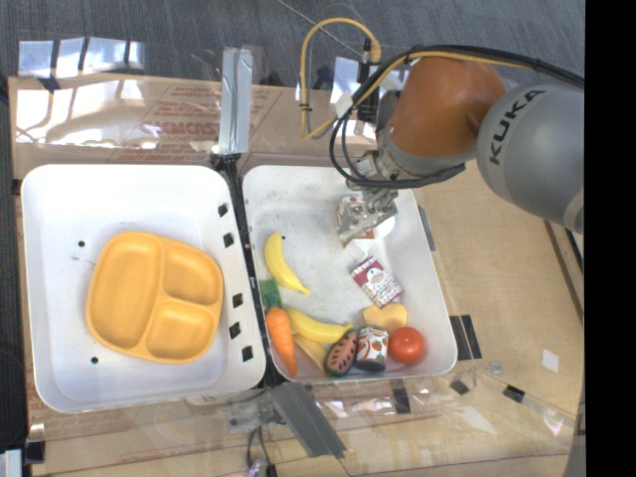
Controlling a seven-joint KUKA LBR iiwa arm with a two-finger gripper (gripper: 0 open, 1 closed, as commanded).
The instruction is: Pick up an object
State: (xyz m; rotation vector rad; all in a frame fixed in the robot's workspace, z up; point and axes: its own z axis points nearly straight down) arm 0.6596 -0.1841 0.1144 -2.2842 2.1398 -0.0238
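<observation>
the left bin (40,266) holds a yellow tray (154,294) with three parts. the right bin (437,296) holds the toy food — a banana (282,264) lies near its left wall, and a carrot (280,338) and a second banana (316,328) lie lower down. a small can (373,348) and a tomato (406,345) sit close together by the front wall. a red and white box (376,280) lies above them. the gripper (360,217) hangs over the top of this bin — i cannot tell if the fingers are open or hold anything.
</observation>
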